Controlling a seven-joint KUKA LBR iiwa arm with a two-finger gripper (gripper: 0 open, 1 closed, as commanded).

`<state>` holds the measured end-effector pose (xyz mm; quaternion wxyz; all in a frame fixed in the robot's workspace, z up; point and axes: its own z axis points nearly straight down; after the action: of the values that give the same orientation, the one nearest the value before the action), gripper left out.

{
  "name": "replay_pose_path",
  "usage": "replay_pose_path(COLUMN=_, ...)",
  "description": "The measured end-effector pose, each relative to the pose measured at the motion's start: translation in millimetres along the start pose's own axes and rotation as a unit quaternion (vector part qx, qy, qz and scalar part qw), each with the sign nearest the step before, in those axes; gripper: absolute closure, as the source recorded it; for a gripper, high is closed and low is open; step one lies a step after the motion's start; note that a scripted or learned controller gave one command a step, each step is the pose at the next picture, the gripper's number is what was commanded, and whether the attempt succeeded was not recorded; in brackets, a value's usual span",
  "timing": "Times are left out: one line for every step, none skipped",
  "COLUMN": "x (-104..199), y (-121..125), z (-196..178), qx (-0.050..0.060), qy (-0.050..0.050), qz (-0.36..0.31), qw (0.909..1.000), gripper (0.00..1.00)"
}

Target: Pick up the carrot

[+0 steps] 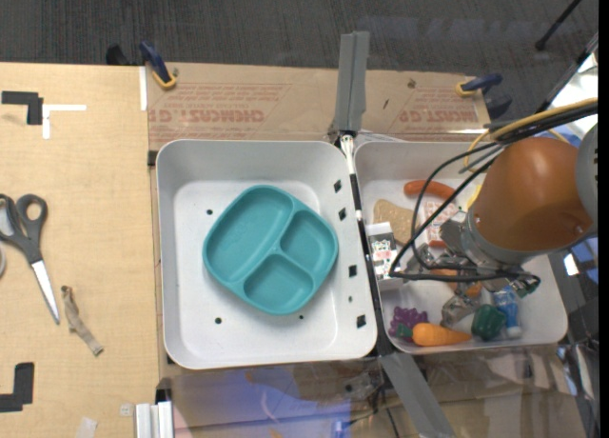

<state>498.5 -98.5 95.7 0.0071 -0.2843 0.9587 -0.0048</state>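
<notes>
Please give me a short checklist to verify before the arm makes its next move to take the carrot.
1. Carrot visible in the right bin, near its front edge: ok.
2. Claw over the right bin, above the toys: ok.
3. Carrot between the claw fingers: not ok, it lies lower left of the claw.
4. Space around carrot: not ok, purple grapes and green toy lie close.
5. Claw open or shut: cannot tell, cables and wrist hide it.
</notes>
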Motion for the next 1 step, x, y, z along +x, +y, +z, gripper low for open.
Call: replay_pose_path(x=11.4, y=-59.7, z=3.2, qx=-0.005, qy=0.003, qz=0.090, qw=0.9959, gripper=0.00)
